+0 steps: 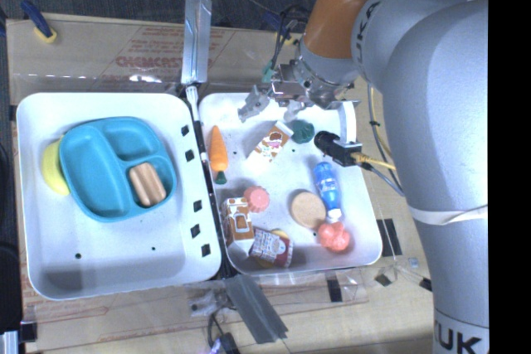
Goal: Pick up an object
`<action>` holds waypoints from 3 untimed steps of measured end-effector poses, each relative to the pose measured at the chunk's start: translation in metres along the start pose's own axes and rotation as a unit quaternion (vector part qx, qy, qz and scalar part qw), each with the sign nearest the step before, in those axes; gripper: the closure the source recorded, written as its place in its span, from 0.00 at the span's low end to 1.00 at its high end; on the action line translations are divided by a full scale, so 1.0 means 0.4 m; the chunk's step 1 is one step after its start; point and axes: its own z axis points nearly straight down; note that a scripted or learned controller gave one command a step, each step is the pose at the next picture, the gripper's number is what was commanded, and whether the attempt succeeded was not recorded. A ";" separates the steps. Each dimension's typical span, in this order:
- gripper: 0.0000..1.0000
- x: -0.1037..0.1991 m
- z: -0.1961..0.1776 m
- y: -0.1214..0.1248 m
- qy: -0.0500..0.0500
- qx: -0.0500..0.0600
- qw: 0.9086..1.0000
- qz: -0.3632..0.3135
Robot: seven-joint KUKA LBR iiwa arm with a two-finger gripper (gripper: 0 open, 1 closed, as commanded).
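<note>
From the camera above, I take the small white carton as my mark. It lies tilted on the floor of the right bin, toward that bin's far wall. Just right of the carton, close against its corner, sits a dark green round thing, the one neighbour that crowds it. Left of the carton a carrot lies along the bin's left wall, with bare white floor between the two.

Nearer the camera than the carton and to its right lies a blue bottle, its white cap pointing to the near side. A tan disc lies just beside that bottle, and a pink-red round piece sits past the cap. Straight toward the camera from the carton is a pink round thing. Beyond that lie a small brown box and a red packet by the near wall.

Well left of the carton, the left bin holds a blue divided plate with a brown roll in one compartment. A yellow thing pokes out from under its left edge.

My fingers hang on the far side of the carton, over the bin's far rim. They are spread apart with nothing between them. I cannot tell that they touch the carton or the green round thing.
</note>
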 end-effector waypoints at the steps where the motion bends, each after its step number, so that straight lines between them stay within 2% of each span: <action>1: 0.00 -0.001 0.189 -0.058 -0.003 -0.014 0.999 -0.030; 2: 0.00 -0.063 0.181 -0.204 -0.003 -0.012 0.998 -0.068; 3: 0.00 -0.282 0.207 -0.113 -0.007 -0.019 0.997 -0.079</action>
